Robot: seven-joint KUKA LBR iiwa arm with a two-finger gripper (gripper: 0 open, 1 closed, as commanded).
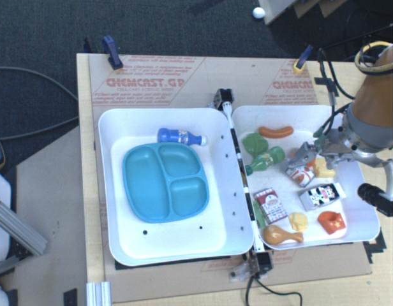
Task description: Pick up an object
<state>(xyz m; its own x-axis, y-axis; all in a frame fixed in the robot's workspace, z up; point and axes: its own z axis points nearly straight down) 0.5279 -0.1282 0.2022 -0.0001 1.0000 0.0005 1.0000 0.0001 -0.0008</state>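
We see the grey two-finger gripper (306, 156) low at right of frame over a small red-and-white carton (301, 173), poised to grasp; grip state unclear

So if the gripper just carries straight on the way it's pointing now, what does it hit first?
Most likely the small red-and-white carton in the right white bin: the gripper points down and leftward from the arm and sits right above it. Height is hard to judge from this slanted view, so contact may already be close.
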